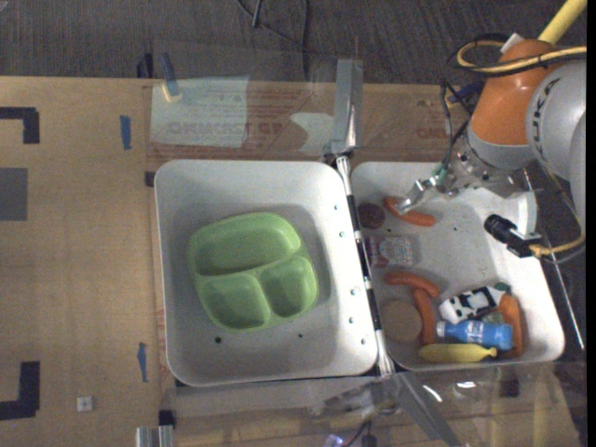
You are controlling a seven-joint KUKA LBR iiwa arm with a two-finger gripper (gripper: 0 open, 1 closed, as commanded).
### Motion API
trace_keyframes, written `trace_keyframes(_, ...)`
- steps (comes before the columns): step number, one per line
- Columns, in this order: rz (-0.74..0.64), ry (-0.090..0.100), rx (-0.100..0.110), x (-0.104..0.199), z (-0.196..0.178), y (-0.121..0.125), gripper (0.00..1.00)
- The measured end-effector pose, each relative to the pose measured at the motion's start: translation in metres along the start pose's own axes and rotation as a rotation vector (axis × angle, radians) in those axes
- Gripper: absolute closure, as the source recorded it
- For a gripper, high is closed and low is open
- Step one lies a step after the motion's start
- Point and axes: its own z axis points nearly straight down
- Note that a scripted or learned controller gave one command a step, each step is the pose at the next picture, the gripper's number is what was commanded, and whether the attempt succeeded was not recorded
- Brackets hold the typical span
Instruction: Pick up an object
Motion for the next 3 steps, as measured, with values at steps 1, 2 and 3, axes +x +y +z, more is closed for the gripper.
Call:
trace_keyframes(1,0.113,-0.002,0.004,-0.051,-0.005,-0.015,0.0)
trace_keyframes(2,-0.215,0.002,0.011,-0.058,-0.161,-0.044,0.0)
trace_keyframes(3,-0.421,0.004,0.011,-0.062,-0.341,-0.053,0.0)
